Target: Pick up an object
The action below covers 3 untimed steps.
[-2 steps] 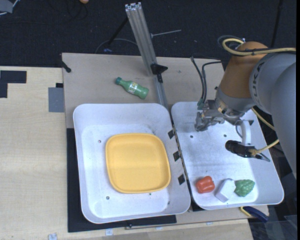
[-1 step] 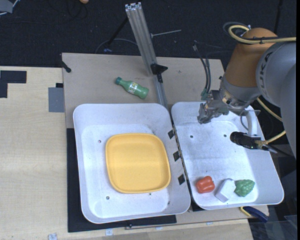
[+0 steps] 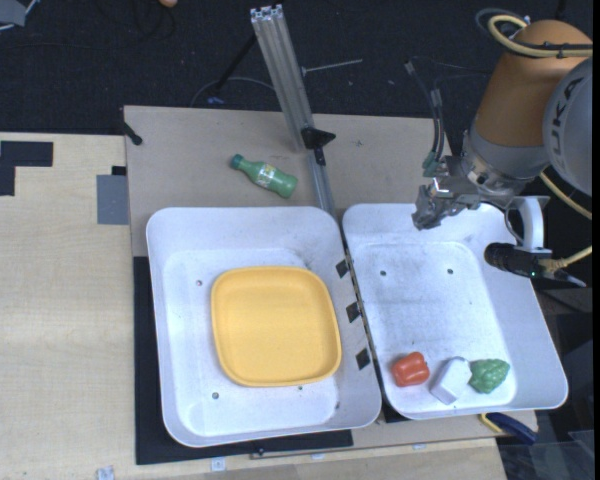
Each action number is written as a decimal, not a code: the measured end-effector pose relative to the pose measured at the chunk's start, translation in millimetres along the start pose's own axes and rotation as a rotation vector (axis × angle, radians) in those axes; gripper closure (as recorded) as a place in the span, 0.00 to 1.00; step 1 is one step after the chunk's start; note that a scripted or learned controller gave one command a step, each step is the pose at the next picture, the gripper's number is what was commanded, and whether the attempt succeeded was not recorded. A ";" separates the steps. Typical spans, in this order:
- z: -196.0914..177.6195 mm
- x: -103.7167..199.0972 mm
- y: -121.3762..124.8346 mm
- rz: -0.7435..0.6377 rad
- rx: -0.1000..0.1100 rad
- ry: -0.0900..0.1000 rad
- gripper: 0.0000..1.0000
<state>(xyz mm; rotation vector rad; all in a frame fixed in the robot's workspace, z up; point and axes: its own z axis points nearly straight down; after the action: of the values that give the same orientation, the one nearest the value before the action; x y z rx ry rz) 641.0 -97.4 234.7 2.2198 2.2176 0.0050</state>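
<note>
I see the pincer (image 3: pixel 437 208) hovering at the right bin's (image 3: pixel 540 343) far edge; I cannot tell its opening. The red pepper (image 3: pixel 411 369), white block (image 3: pixel 448 379) and green piece (image 3: pixel 488 374) crowd the bin's near edge, so a grab may slip.

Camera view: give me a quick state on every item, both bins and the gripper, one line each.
Yellow plate: flat, right way up, in the left bin.
Green bottle: on its side on the bench, outside the bins.
Red pepper: resting in the right bin, near corner.
White block: tilted, touching the green toy.
Green toy: resting in the right bin.
Gripper: above the right bin's far edge, holding nothing visible.
</note>
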 end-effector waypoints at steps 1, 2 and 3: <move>-43.1 -0.9 0.7 0.000 0.002 0.000 1.00; -45.3 50.8 -18.0 -0.004 0.005 0.001 1.00; -40.3 90.0 -32.7 -0.003 0.006 0.001 1.00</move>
<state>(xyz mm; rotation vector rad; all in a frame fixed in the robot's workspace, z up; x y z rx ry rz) 608.2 -7.4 274.8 2.2196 2.2245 0.0001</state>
